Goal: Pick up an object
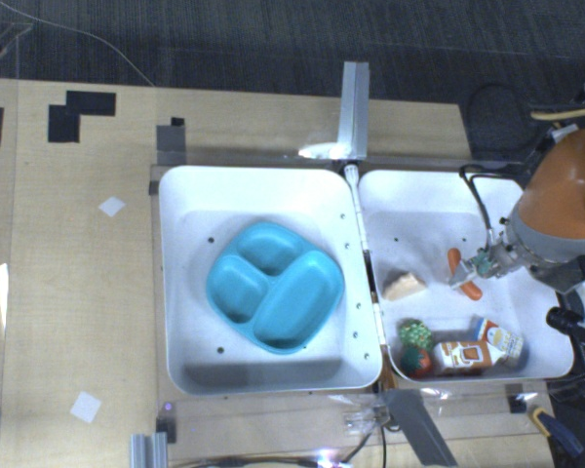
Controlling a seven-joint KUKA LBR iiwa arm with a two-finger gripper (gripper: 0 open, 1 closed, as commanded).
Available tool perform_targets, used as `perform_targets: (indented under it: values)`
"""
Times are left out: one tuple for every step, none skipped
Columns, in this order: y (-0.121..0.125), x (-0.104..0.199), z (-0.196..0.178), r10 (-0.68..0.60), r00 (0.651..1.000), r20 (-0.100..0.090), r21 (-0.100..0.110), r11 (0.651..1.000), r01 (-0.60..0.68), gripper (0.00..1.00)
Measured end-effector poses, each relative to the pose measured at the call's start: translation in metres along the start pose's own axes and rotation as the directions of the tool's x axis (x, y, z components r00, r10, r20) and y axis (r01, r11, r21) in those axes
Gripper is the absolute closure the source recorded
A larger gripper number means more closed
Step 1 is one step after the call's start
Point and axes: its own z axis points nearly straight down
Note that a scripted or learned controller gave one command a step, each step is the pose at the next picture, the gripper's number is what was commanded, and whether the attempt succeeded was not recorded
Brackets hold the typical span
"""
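Note:
My gripper (481, 264) is low in the right bin (409, 198), reaching in from the right under the arm's orange band (565, 195). A small orange piece (454, 259) lies just to its left and a red-orange piece (471, 289) just below it. Whether these are one object or two is hidden by the gripper. A beige wedge (404, 285) lies further left. Along the bin's front sit a green and red fruit-like toy (416, 345), an orange carton (464, 356) and a small slanted carton (498, 338).
The left bin (190, 261) holds a blue divided plate (274, 287). A metal post (354, 110) stands behind the wall between the bins. Cables and dark hardware (575, 325) crowd the bench's right side.

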Motion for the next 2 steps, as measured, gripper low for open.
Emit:
perform_targets:
  values:
    - [-0.009, 0.028, -0.024, -0.152, 0.988, -0.012, 0.012, 0.988, 0.152, 1.0]
    - [0.033, 0.017, -0.102, 0.087, 0.996, -0.008, 0.015, 0.996, -0.087, 1.0]
